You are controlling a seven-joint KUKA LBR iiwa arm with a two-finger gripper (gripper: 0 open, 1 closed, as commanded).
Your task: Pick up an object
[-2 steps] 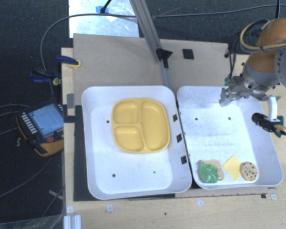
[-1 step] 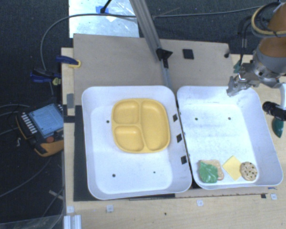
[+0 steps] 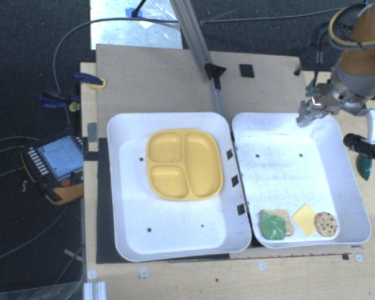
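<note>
In the right bin, three small items lie along the near edge: a green piece on toast, a yellow cheese slice and a round cookie. My gripper hangs over the far right corner of that bin, well away from the food. Nothing shows between its tips.
The left bin holds a yellow three-compartment plate. A slanted metal rod crosses the bench behind the bins. Clamps and a blue device lie off the bench to the left.
</note>
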